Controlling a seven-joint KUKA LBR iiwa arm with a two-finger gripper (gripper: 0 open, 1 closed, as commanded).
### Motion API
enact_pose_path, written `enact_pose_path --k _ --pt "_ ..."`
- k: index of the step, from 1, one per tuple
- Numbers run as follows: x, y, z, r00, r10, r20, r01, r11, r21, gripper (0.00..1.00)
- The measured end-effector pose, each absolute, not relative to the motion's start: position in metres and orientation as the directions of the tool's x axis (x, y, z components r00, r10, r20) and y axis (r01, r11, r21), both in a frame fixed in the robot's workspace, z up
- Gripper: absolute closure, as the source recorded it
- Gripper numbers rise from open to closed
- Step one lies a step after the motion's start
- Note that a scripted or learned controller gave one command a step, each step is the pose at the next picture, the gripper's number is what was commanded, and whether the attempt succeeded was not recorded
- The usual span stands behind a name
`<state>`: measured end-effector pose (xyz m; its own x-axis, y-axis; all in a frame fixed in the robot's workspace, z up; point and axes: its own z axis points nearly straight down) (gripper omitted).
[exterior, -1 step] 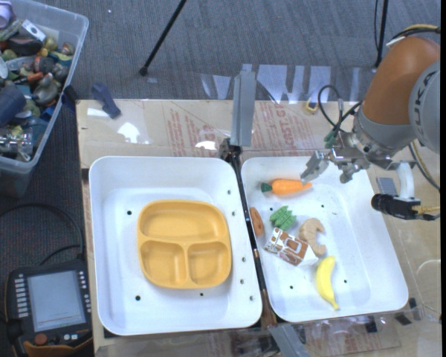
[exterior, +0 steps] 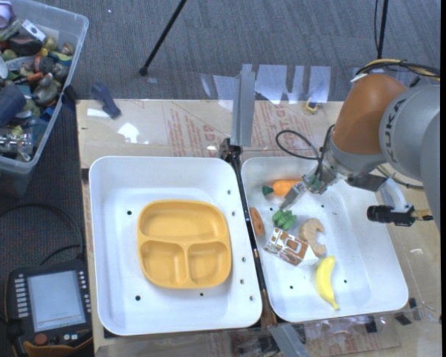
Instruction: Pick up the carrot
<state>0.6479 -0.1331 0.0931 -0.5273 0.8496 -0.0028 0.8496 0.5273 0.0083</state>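
Note:
The carrot (exterior: 283, 187) is a short orange piece with a green tip. It lies near the back left of the right bin (exterior: 372, 274). My gripper (exterior: 298, 193) is low over the bin, right at the carrot's right end and touching or nearly touching it. The grey arm with its orange band comes in from the right above it. The carrot rests on the bin floor.
Close in front of the carrot lie a green toy (exterior: 285, 219), a brown disc (exterior: 257, 222), a waffle-like block (exterior: 288, 246), a tan curved pastry (exterior: 312, 233) and a banana (exterior: 326, 281). The left bin (exterior: 111, 199) holds a yellow divided plate (exterior: 184, 242). A clear box of toys (exterior: 22, 73) stands far left.

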Motion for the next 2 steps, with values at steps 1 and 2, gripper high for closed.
enact_pose_path --k 1,2 --pt "0.649 -0.135 0.105 -0.522 0.853 -0.003 0.853 0.522 0.012 1.0" --pt "0.645 -0.056 0.188 -0.358 0.934 0.001 0.934 0.358 0.0 1.0"
